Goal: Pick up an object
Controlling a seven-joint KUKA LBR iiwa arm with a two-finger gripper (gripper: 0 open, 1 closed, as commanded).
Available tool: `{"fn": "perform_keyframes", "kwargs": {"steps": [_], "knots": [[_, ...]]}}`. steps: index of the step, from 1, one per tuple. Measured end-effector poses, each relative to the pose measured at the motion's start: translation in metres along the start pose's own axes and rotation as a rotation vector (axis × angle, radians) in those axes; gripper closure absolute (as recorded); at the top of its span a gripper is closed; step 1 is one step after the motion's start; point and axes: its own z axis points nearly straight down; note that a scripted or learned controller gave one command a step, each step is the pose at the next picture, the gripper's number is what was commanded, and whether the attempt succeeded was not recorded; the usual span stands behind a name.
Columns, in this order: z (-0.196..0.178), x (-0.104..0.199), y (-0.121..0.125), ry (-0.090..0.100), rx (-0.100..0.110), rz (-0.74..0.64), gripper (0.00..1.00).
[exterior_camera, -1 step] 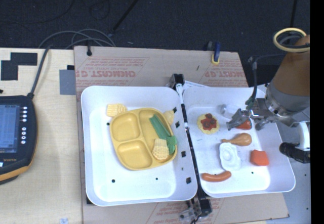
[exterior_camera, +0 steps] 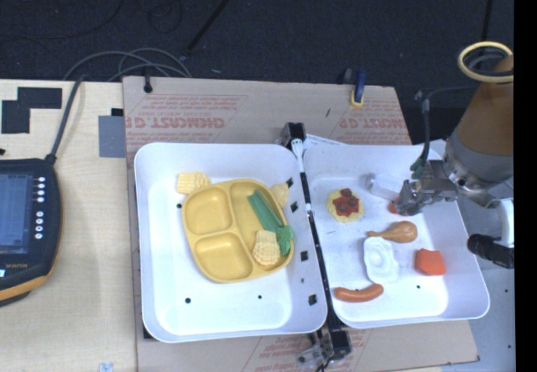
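Note:
My gripper hangs low over the upper right part of the right bin, at the end of the grey arm with its orange band. A small orange piece lies at its tip, touching or just beside it. Just below lies a brown toy drumstick. To the left sits a small round pizza with red topping. A fried egg, an orange-red chunk and a sausage lie lower in the same bin.
The left bin holds a yellow divided tray with a green bean pod and a corn piece on it; another corn piece lies beside it. A teach pendant rests on the bench at far left.

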Motion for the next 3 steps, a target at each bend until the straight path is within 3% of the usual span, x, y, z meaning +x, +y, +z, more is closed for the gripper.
{"fn": "perform_keyframes", "kwargs": {"steps": [1, 2, 3], "knots": [[-0.106, 0.068, -0.049, 0.0, -0.012, -0.006, 1.0], [-0.146, 0.148, -0.081, 0.0, -0.006, -0.01, 1.0], [-0.143, 0.195, -0.081, -0.002, -0.002, -0.005, 1.0]]}}
